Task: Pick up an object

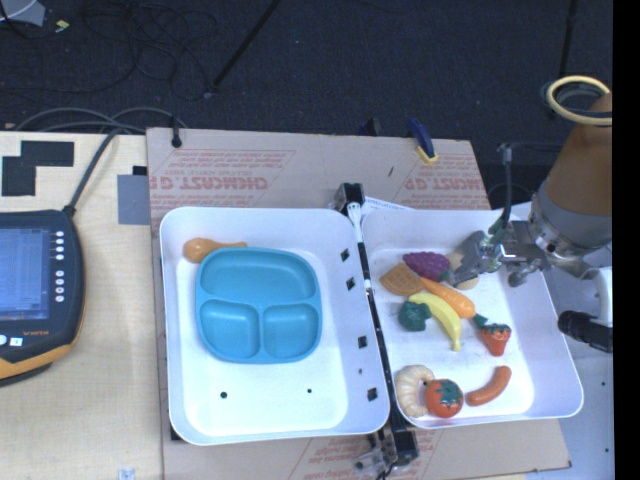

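The right white bin (558,366) holds toy food: purple grapes (427,264), a tan wedge (399,281), an orange carrot (456,298), a yellow banana (448,320), a green broccoli (414,315), a strawberry (496,339), a red sausage (488,385), a tomato (444,397) and a pale bun-like piece (411,380). My gripper (478,255) hangs over the bin's upper right part, just right of the grapes and above the carrot's end. Nothing shows in its grasp.
The left bin (172,318) carries a blue divided plate (260,303) and an orange drumstick (204,249) at its back left corner. A black divider (362,298) runs between the bins. A teach pendant (35,288) lies at the far left.
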`<action>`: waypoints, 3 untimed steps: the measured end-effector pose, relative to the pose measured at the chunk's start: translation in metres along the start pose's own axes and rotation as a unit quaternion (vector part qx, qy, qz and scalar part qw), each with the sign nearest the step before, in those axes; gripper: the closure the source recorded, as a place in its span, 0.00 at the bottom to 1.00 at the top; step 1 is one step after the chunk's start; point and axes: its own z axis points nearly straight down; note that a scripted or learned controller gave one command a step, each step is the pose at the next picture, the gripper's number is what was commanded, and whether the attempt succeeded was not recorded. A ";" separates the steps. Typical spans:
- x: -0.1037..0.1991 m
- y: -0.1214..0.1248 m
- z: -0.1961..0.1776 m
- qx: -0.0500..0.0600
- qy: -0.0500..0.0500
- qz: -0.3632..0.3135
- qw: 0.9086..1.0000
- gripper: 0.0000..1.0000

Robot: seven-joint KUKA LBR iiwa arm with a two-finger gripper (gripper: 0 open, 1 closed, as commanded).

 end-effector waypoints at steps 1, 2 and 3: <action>0.046 -0.054 0.077 0.006 0.003 0.001 1.000 0.00; 0.042 -0.051 0.063 0.003 0.001 0.003 1.000 1.00; 0.028 -0.062 0.031 0.000 0.000 0.000 1.000 1.00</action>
